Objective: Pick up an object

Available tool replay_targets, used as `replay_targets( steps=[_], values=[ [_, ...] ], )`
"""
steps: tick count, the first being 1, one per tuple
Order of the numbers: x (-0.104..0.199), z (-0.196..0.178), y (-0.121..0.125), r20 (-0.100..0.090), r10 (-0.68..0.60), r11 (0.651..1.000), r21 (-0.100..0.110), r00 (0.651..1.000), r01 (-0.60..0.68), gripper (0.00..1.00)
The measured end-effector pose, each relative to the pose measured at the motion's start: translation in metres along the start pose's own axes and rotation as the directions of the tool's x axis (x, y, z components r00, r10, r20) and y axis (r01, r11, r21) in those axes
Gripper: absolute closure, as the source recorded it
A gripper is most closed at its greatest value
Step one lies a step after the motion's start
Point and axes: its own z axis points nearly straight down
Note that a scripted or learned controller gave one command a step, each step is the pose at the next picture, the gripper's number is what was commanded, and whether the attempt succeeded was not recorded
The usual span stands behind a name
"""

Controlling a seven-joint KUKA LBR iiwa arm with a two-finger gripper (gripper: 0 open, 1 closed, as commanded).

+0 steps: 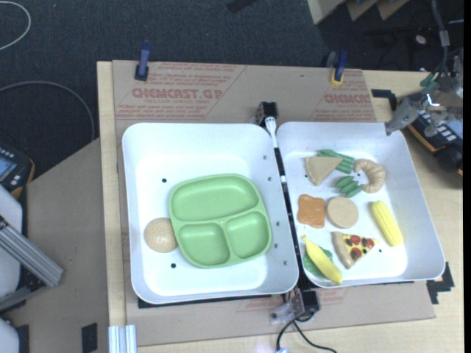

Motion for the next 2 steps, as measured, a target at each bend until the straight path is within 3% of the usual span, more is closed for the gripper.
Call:
replay_targets(
  steps=[1, 2],
  values=[
    [0.000, -0.011, 0.001, 0.002, -0.002, 1.000, -0.004, 1.000, 0.002, 1.00],
    [-0.002, -0.021, -0.066, -0.002, 0.002, 1.000, 0.003, 1.000, -0.002, 1.00]
  ],
)
